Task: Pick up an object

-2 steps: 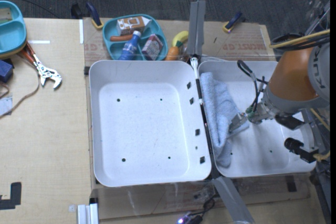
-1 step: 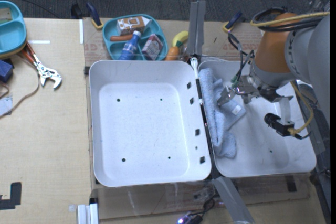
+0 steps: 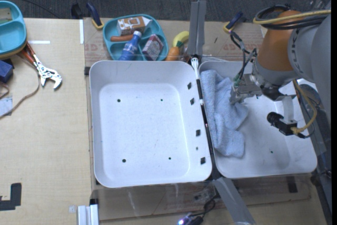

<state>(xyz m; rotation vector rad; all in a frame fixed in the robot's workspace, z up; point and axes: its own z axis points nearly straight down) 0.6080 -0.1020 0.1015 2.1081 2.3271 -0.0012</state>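
A crumpled pale blue-grey towel (image 3: 221, 113) lies along the left side of the right bin (image 3: 274, 158), reaching from its back wall almost to its front. The grey arm with the orange band (image 3: 276, 50) comes in from the right and points down into this bin. Its gripper (image 3: 239, 96) is low over the towel's right edge, about halfway along the cloth, and seems to touch the folds there. The wrist and cables hide the contact.
The left bin (image 3: 105, 129) sits beside the right one, with a metal post (image 3: 197, 29) at the back between them. Behind the bins stands a blue tray (image 3: 113, 42) with small items. A wrench (image 3: 47, 75) lies on the bench at left.
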